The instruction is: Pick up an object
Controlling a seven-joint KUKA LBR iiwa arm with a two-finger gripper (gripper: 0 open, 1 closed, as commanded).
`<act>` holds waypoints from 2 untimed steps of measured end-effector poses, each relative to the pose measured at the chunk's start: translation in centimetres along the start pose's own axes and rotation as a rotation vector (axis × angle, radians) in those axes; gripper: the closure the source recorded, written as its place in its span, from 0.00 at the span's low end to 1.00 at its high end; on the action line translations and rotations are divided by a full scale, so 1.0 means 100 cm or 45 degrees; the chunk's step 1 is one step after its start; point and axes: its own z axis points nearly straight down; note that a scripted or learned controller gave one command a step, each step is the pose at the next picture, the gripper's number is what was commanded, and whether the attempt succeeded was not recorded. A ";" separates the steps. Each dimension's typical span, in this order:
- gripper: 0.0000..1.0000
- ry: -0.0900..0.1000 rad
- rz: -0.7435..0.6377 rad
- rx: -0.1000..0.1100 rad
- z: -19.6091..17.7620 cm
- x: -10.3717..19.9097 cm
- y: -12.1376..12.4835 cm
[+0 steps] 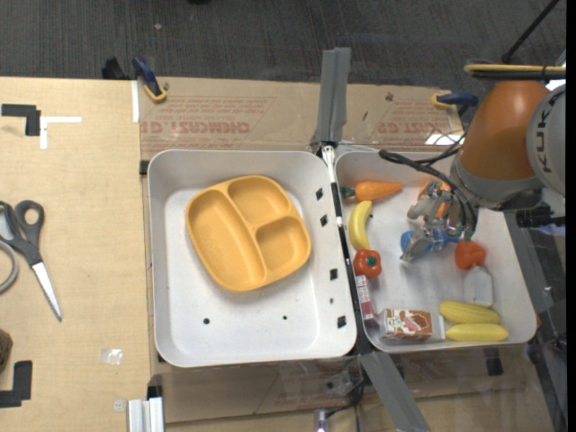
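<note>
1. The grey arm [517, 142] with its orange band reaches into the right bin [517, 259] from the right, its gripper [430, 228] low over the bin's middle.
2. The metal fingers [416, 246] appear spread a little, with a small blue object [432, 239] right at them; whether it sits clamped between them cannot be told from this angle.
3. An orange-red item [469, 256] lies just beside the gripper on its right, a white piece [479, 286] below that.
4. A carrot [378, 189], a banana [360, 224] and a tomato [366, 262] line the bin's left side, apart from the gripper.
5. A small carton [409, 324] and two yellow pieces [472, 322] rest along the near wall.
6. The left bin [171, 331] holds a yellow divided plate [247, 232].
7. Scissors [31, 250] lie on the bench at far left.
</note>
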 end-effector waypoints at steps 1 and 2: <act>0.00 -0.006 0.092 -0.001 -0.002 -0.060 -0.009; 1.00 -0.011 0.086 -0.002 -0.012 -0.061 -0.007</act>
